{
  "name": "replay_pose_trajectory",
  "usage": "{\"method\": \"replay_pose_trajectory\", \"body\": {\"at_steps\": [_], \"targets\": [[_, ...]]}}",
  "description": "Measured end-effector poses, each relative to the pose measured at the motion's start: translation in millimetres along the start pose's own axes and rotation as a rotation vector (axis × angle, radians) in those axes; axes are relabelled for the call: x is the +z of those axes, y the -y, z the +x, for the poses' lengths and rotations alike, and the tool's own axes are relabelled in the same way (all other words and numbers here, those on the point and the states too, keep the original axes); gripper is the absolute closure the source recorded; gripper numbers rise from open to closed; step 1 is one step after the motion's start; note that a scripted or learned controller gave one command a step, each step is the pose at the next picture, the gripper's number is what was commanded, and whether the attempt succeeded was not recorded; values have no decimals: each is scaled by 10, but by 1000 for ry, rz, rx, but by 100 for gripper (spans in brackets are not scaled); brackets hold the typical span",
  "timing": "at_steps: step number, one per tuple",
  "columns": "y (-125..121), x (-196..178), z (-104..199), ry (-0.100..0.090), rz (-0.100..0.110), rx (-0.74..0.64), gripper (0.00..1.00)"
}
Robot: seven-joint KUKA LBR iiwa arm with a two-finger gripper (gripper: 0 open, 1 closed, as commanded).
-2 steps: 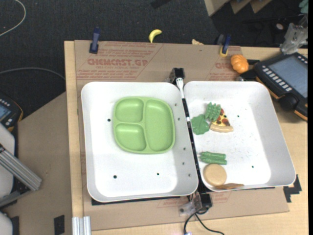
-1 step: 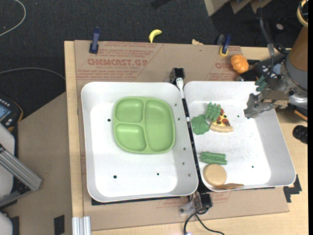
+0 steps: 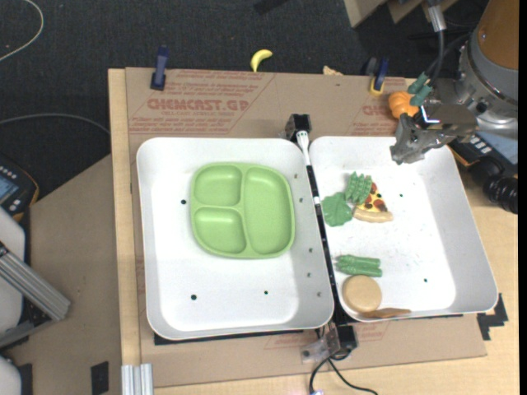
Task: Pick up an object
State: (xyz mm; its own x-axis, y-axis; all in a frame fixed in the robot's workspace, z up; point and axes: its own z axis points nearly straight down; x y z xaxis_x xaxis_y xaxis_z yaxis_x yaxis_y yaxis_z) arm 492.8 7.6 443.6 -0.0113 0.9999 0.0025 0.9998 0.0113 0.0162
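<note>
Sitting loose in the right bin (image 3: 461, 245), the candidates: a pizza slice (image 3: 373, 207) touching green leafy pieces (image 3: 346, 197), a green bean piece (image 3: 359, 264) below, a tan round cookie (image 3: 361, 294) at the near rim. We judge this the approach step, nothing grasped. The gripper (image 3: 409, 148) hangs over the bin's far edge; jaws apart or together, we cannot tell. Next we need a descent onto one piece. Left bin (image 3: 165, 303) holds a green divided plate (image 3: 244, 210).

The counter (image 3: 206, 105) is a brown board with red lettering. Two shallow white bins sit on it side by side, touching: the left bin (image 3: 165, 286) and the right bin (image 3: 461, 253). Blue clamps (image 3: 159, 68) grip its far edge.
</note>
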Motion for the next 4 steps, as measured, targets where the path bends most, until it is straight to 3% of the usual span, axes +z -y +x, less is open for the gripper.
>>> {"method": "replay_pose_trajectory", "body": {"at_steps": [1, 2, 3, 4], "targets": [[128, 675, -167, 2, 25, 14, 100], [-338, 1182, -686, 4, 23, 17, 100], [-874, 1033, -2032, 12, 10, 23, 100], [-1182, -324, -1944, 10, -3, 9, 100]]}}
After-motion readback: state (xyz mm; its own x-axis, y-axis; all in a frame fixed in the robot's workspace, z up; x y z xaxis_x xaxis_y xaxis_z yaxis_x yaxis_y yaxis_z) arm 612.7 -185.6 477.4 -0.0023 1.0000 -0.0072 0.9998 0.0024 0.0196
